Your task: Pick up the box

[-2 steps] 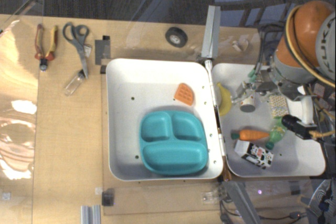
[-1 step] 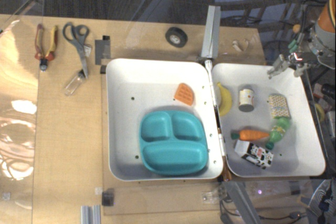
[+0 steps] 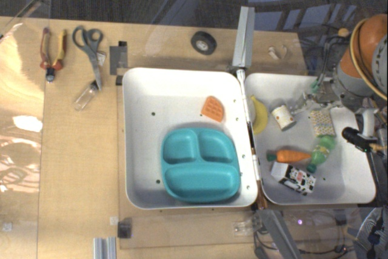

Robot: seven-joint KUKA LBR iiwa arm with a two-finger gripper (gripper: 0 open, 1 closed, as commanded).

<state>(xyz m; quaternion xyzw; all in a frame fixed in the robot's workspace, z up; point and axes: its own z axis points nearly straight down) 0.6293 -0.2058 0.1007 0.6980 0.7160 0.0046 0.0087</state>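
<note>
Two white bins side by side on a wooden bench. Left bin [image 3: 139,130] holds a teal divided tray [image 3: 200,164] toward its near side and an orange waffle-like piece [image 3: 213,108] just behind it, apart from the tray. Right bin [image 3: 357,182] holds the box [image 3: 293,176], a small black-and-white printed one, lying tilted at the near edge, just in front of a carrot [image 3: 290,156]. A green bottle [image 3: 321,151] lies right of the carrot, its end near the carrot's tip. A banana [image 3: 259,114] runs along the bin's left wall; a small white cup [image 3: 283,117] on its side sits just beside it. A speckled packet [image 3: 322,122] lies toward the back. Arm [image 3: 370,57] enters from the right, over the right bin's far corner; gripper [image 3: 315,94] is near the back of that bin, well apart from the box; cannot tell how it stands. On the bench beyond the bins: scissors [image 3: 91,48], red-handled pliers [image 3: 51,51], tape roll [image 3: 204,42].
</note>
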